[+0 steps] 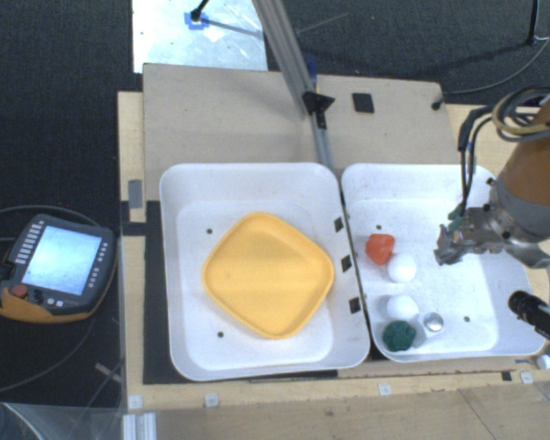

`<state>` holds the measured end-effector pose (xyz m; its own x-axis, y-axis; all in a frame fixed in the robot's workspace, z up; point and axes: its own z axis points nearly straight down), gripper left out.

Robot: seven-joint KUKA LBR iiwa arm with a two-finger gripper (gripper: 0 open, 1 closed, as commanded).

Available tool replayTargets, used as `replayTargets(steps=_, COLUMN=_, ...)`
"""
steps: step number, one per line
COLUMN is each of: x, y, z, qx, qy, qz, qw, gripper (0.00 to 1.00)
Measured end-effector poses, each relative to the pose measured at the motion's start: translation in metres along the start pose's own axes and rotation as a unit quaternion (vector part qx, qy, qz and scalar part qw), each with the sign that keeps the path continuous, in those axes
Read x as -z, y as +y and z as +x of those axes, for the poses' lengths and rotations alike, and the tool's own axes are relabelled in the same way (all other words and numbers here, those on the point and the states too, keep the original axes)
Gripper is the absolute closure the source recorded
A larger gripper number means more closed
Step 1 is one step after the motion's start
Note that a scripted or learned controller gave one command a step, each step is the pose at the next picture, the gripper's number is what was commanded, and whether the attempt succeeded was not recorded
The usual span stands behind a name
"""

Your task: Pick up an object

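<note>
**Gripper poised over the right bin, just right of the small objects**

Camera view: The arm's gripper sits over the right bin, near that bin's middle. Whether it is released or clenched cannot be told from this slanted look, and nothing shows in its grasp.

The things to pick lie to the gripper's left and lower left, all in the right bin's left half. An orange-red object lies close to the divider between the bins, about level with the gripper and apart from it. Just below and right of it, touching or nearly so, is a white ball, the nearest object to the gripper. Further down is a second white ball, with a dark green ball just beneath it at the bin's lower edge. A small shiny metal piece lies just right of those two.

The left bin holds a yellow plate, turned like a diamond and well apart from the gripper.

Outside the bins, at the left on the dark floor, rests a handheld control pad with a lit screen; its writing is too small to read. No brands or labels are legible anywhere.
</note>
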<state>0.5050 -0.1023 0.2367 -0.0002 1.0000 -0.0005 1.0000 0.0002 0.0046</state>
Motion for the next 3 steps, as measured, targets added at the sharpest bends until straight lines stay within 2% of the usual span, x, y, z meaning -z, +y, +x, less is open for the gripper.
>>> replayTargets(steps=1, x=0.004, y=0.036, z=0.041, qx=0.002, qy=0.001, qz=0.001, qw=1.0000, gripper=1.00)
replayTargets(steps=2, x=-0.007, y=0.056, z=0.088, qx=0.002, qy=0.001, qz=0.002, qw=1.0000, gripper=1.00)
replayTargets(steps=3, x=-0.016, y=0.088, z=0.128, qx=0.002, qy=0.000, qz=0.002, qw=1.0000, gripper=1.00)
